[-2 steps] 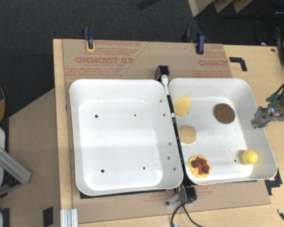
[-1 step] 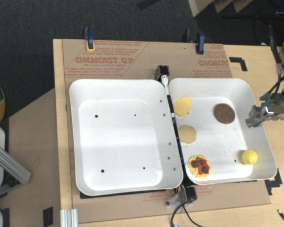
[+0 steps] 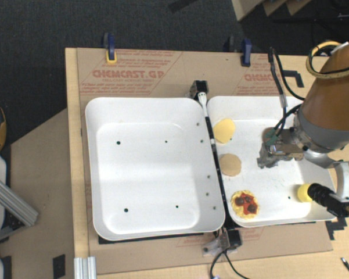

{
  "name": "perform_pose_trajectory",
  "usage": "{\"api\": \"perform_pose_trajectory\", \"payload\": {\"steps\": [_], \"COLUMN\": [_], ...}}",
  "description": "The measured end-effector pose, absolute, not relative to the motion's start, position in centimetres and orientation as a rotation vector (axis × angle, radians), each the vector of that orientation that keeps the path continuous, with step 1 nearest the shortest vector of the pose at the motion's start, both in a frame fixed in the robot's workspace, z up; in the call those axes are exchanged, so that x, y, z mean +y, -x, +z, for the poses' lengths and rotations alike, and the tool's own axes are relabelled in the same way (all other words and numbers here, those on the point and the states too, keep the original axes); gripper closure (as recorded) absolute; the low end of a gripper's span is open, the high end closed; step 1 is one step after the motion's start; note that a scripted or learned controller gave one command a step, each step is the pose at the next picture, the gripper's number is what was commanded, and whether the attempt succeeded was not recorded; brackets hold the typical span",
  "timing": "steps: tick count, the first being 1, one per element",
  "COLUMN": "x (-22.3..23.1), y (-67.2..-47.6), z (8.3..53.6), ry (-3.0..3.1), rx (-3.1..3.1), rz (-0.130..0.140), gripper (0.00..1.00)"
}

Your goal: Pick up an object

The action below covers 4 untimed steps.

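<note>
Toy pizza (image 3: pixel 245 204) lies nearest you in the right bin (image 3: pixel 261 115); tan disc (image 3: pixel 230 165) and yellow disc (image 3: pixel 225 130) line its left wall beyond, leaving the arm's side free; gripper (image 3: pixel 269 156) hangs right of the tan disc, apart; spread or closed, you cannot tell.

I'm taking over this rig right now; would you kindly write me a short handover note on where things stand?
Pincer: over the middle of the right bin, with nothing visibly held.
Things: the yellow disc, tan disc and red-topped round piece lie in a row along that bin's left wall, all apart from the pincer.
Done: no object is picked up yet, as far as the view shows.
Left: choose one and grasp it. The tan disc looks closest, so it is probably the easiest try.
</note>
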<state>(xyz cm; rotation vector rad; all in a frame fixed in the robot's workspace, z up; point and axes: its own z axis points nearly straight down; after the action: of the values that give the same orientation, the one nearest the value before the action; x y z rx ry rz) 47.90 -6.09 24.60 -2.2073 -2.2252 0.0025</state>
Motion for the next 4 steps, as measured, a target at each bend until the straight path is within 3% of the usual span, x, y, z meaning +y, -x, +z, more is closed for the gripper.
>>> {"api": "perform_pose_trajectory", "payload": {"steps": [1, 2, 3, 4], "x": [-2.5, 4.0, 7.0, 11.7], "y": [-48.2, -47.8, -52.1, -56.1], "z": [37.0, 26.5, 26.1, 44.0], "ry": [2.221, 2.208, 2.218, 2.223], "rx": [-2.236, -2.223, -2.226, -2.237], "rz": [-0.019, 0.010, -0.002, -0.031], "gripper": [1.00, 1.00, 1.00, 1.00]}}
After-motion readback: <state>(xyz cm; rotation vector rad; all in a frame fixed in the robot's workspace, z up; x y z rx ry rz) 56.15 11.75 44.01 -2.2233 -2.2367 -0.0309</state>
